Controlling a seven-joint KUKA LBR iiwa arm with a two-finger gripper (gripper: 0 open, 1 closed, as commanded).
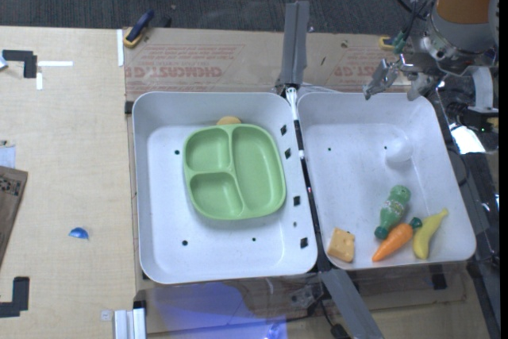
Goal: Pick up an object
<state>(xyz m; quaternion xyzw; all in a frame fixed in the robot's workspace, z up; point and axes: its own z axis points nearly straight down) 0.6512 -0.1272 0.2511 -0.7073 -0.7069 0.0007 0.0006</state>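
Cheese (342,245) | carrot (393,242) nr it | claw (394,81) well apart (bin's far rim)

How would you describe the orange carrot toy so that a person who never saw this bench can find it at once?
Look in the right white bin, at its near right corner, where four small toys lie together. The carrot lies tilted between the green bottle and the yellow banana. It alone is bright orange, tapered, with a green end.

A: What's the count?
B: Two white bins (151,194). One green divided plate (235,171). One carrot (393,242), one banana (428,233), one green bottle (394,206), one yellow-orange block (342,245).
A: More?
B: One small yellow thing (228,121) at the plate's twelve o'clock.
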